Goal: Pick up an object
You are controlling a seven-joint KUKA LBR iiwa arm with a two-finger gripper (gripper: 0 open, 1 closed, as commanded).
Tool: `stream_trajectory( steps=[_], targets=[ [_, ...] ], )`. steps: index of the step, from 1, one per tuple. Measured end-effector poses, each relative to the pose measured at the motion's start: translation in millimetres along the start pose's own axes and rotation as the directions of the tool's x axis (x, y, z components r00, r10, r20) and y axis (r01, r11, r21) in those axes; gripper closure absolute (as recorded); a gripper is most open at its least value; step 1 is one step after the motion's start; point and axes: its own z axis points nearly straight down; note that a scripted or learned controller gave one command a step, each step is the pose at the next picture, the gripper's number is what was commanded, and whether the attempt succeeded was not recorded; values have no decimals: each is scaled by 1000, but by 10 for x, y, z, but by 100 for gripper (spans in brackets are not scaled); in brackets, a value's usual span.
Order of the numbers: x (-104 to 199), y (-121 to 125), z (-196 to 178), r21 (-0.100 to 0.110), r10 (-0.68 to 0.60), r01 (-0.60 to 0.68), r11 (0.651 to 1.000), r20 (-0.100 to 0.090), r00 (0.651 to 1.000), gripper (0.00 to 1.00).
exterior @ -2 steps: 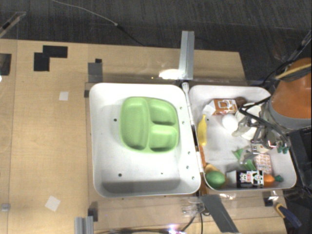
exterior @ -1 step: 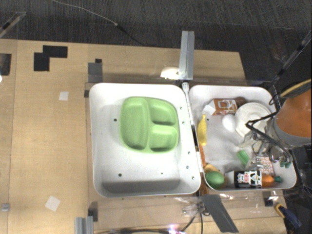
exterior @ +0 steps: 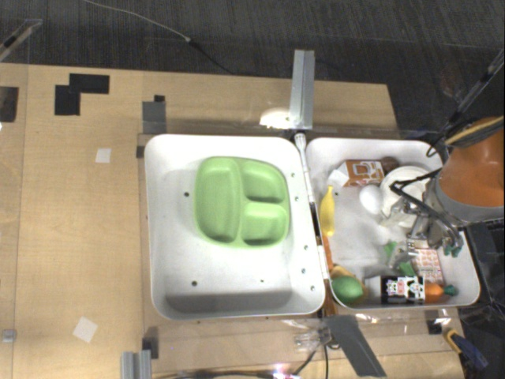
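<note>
My gripper (exterior: 416, 231) hangs low over the right side of the right bin (exterior: 359, 150), below the orange band of the arm (exterior: 473, 172). Beneath and around it lie a small green item (exterior: 392, 251), a pink patterned card (exterior: 427, 260) and a white egg-shaped object (exterior: 371, 200). A white cup (exterior: 404, 181) sits just behind the gripper, partly hidden by cables. A yellow banana (exterior: 327, 210) lies along the bin's left wall. A green round fruit (exterior: 347, 289) sits in the near left corner.
A black-and-white carton (exterior: 402, 288) and an orange item (exterior: 435, 292) lie at the right bin's front wall, a brown packet (exterior: 364, 171) at its back. The left bin (exterior: 166, 212) holds a green divided plate (exterior: 241, 200). A metal post (exterior: 302, 89) stands behind the bins.
</note>
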Motion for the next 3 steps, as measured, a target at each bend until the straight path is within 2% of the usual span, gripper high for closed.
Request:
stream_trajectory(
  steps=[1, 2, 3],
  targets=[
    [354, 38, -26, 2, -26, 26, 1000, 20, 999, 0],
    [-92, 825, -1, -5, -139, 139, 990, 6, 990, 0],
    [-145, 831, -150, -2, -143, 143, 990, 24, 989, 100]
  ],
)
